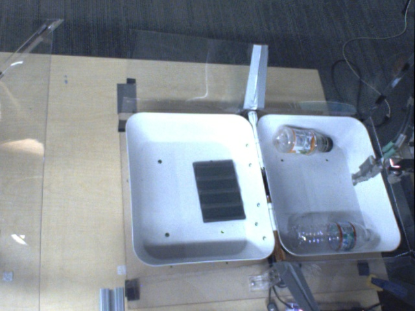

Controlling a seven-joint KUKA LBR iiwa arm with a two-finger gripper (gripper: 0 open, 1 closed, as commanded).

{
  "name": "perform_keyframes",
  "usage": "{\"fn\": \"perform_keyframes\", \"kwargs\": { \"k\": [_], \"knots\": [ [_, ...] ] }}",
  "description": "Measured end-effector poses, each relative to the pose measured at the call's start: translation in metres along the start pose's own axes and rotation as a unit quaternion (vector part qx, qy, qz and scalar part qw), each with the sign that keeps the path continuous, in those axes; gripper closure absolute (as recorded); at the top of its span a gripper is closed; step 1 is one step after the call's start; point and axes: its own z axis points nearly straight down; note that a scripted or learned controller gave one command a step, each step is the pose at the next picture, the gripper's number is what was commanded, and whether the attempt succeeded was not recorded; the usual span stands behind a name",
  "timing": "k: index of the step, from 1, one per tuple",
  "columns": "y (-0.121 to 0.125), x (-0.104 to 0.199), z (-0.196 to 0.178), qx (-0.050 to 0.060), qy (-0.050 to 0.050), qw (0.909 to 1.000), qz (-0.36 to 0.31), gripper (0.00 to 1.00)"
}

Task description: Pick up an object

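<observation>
Camera view showed the pincer (368, 169) at the right bin's (311, 193) edge — grip state unclear; best centre over the nearest bottle (303, 141) first.

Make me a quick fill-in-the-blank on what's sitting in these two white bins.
1. The dark ridged pad lies in the ____ bin.
2. The right bin holds ____ clear plastic bottles.
3. The bottle with the orange label lies near that bin's ____ edge.
4. The bottle with the green label lies near its ____ edge.

Missing words: left; two; far; near
</observation>
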Motion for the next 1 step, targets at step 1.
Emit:
{"fn": "perform_keyframes", "kwargs": {
  "k": [1],
  "knots": [
    [-0.0068, 0.0109, 0.0012, 0.000, 0.001, 0.9973, 0.073, 0.00]
  ]
}}
